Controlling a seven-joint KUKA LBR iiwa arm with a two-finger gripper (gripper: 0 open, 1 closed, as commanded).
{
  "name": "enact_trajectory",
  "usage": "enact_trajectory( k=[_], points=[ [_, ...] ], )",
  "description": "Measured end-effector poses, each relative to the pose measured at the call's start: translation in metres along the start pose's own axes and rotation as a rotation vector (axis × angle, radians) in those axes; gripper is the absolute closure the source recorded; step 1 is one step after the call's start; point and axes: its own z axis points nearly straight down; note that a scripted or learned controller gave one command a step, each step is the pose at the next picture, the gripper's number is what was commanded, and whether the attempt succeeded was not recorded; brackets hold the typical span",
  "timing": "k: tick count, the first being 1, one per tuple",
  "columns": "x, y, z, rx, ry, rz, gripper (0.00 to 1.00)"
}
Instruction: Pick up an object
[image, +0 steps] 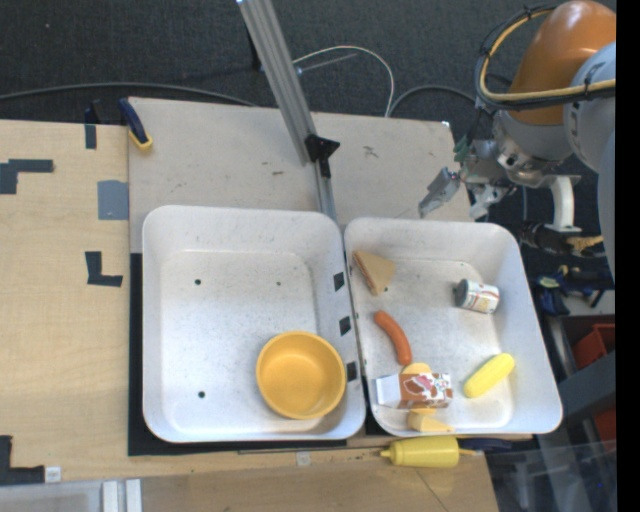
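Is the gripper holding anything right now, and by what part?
Nothing is held. The gripper hangs above the right bin's far rim, with no object between its jaws.

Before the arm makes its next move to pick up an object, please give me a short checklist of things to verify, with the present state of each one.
1. Gripper is outside the bins, above the far rim of the right bin: ok.
2. Gripper carries nothing: cannot tell; its tip is small and blurred.
3. Objects are available in the right bin: ok; sandwich wedge, small can, sausage, yellow corn and carton lie there.
4. Small can lies apart from its neighbours, with room around it: ok.
5. Carton is free of neighbours: not ok; it lies close against other items at the near wall.
6. Yellow bowl stays in the left bin, away from the arm's path: ok.
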Motion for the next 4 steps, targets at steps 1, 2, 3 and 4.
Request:
enact_trajectory(
  k=[1, 2, 3, 4],
  points=[
    [0.000, 0.000, 0.000, 0.000, 0.000, 0.000, 0.00],
    [0.008, 0.000, 0.048, 0.005, 0.000, 0.001, 0.00],
    [0.005, -0.002, 0.093, 0.005, 0.000, 0.002, 0.00],
    [0.006, -0.004, 0.147, 0.006, 0.000, 0.001, 0.00]
  ],
)
